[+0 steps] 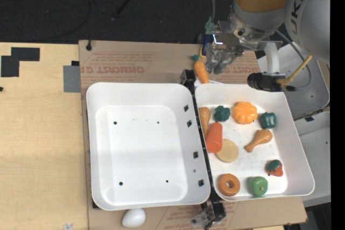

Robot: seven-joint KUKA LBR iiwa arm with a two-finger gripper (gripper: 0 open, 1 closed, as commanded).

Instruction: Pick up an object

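Note:
My gripper hangs above the cardboard just beyond the far rim of the right bin. A small orange carrot lies just left of it, by the bin's far left corner, not between the jaws. Several toy foods lie in the right bin: an orange pumpkin, a dark green broccoli, a green pepper, a red piece, a tan disc, a drumstick, a strawberry, a donut and a green apple.
The left bin sits beside the right one, with black clips along their shared wall. A white egg rests on the bench in front of the left bin. A black part of the arm overhangs the right bin's far rim.

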